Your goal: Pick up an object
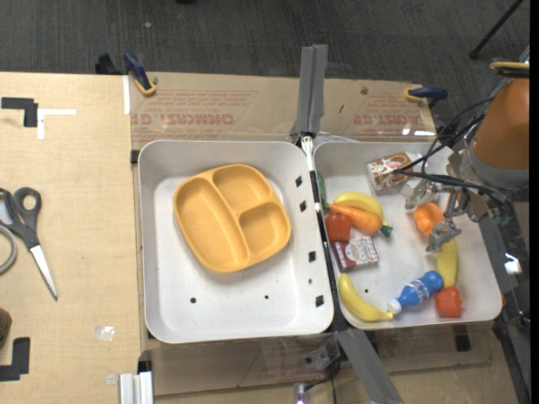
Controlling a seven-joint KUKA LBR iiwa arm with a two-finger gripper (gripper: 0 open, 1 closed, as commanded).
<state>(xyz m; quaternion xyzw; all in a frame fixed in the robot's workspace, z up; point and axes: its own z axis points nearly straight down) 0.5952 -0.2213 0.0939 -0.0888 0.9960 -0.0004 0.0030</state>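
My gripper [429,217] hangs over the right bin [484,310], near its right wall, directly above a small orange fruit [427,217]. Parts of the gripper cover that fruit's edges. Left of it lie a carrot [360,218] on a yellow banana [358,201] and a red piece [338,227]. A small carton [388,172] sits at the bin's back.
The left bin [160,310] holds an orange divided plate [232,217]. In the right bin's front lie a second banana [362,303], a blue bottle [418,291], a red piece [449,302], a yellow banana [449,262] and a small packet [358,252]. Scissors [32,234] lie on the bench at left.
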